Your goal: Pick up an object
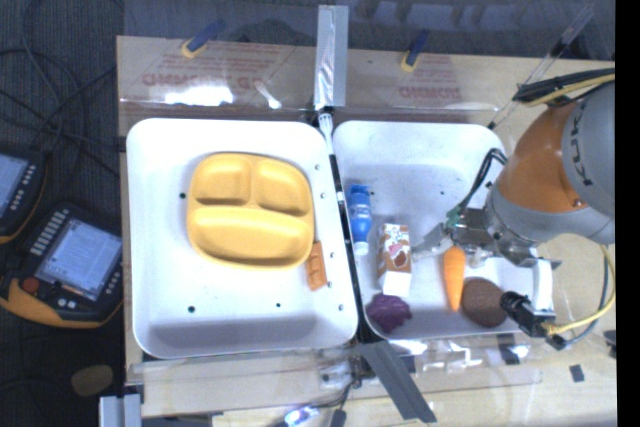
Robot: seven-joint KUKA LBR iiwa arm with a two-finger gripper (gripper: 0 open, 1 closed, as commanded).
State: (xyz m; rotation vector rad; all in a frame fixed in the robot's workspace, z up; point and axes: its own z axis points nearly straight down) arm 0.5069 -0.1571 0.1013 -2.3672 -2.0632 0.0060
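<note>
In the right bin (420, 165) lie an orange carrot (453, 279), a brown rounded object (483, 303), a purple bunch of grapes (388, 312), a small white-and-brown carton (395, 251) and a blue-capped bottle (358, 215). My gripper (462, 233) hangs low over the bin's right half, right at the carrot's upper end. The arm's orange band (535, 170) and grey wrist hide the bin floor behind it. No object shows lifted off the floor.
The left bin (160, 305) holds a yellow divided plate (250, 208) and a small orange piece (316, 266) against its right wall. A ridge between the bins runs down the middle. Cables and a pendant lie on the floor at the left.
</note>
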